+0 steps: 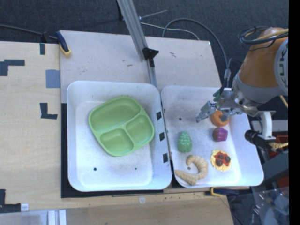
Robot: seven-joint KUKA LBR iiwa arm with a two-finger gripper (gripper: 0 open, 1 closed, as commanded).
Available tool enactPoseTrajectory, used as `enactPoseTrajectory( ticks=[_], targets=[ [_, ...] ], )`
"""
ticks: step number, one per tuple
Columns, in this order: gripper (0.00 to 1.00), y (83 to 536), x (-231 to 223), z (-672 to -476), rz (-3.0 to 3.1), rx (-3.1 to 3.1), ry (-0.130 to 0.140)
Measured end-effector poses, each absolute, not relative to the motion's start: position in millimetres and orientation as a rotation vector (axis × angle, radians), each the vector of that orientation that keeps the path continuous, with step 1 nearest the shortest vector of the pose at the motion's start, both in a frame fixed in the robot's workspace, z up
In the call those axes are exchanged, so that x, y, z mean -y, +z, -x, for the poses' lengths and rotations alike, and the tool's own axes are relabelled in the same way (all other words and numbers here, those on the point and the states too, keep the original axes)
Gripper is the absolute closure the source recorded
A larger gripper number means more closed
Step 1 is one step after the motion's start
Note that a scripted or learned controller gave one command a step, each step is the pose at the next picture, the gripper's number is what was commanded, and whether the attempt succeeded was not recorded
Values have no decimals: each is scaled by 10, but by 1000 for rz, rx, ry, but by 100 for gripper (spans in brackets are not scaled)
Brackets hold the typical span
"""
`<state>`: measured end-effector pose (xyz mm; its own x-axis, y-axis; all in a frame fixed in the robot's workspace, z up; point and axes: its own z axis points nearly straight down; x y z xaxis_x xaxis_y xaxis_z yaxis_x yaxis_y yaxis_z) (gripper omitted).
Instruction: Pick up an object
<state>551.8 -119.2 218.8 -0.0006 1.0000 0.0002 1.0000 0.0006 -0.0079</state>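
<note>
Pincer (209,112) hanging low over right bin (187,97), fingers pointing left; can't tell if apart or together. Orange ball (219,120) sitting just beside/under it, prob. the target. Purple piece (220,134) lying just below, green piece (184,141) further left, croissant (195,169) & small pizza (221,160) resting nr front rim. Open floor upper left giving room. Green tray (122,124) occupying left bin (75,125), well apart.

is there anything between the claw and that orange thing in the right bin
Nothing visible stands between them. The claw hangs right beside the orange toy, at its left edge. The purple piece and green piece lie lower in the right bin, off to the side.
</note>
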Motion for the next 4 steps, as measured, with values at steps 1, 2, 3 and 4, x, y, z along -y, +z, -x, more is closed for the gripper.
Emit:
enactPoseTrajectory(
  ticks=[1,2,3,4],
  targets=[
    [0,1543,1155,-5511,2215,2218,9],
    [0,1103,1176,-5489,2216,2219,8],
    [100,1226,1166,-5501,2215,2222,3],
    [100,1715,1086,-5443,2220,2225,-3]
  ],
)
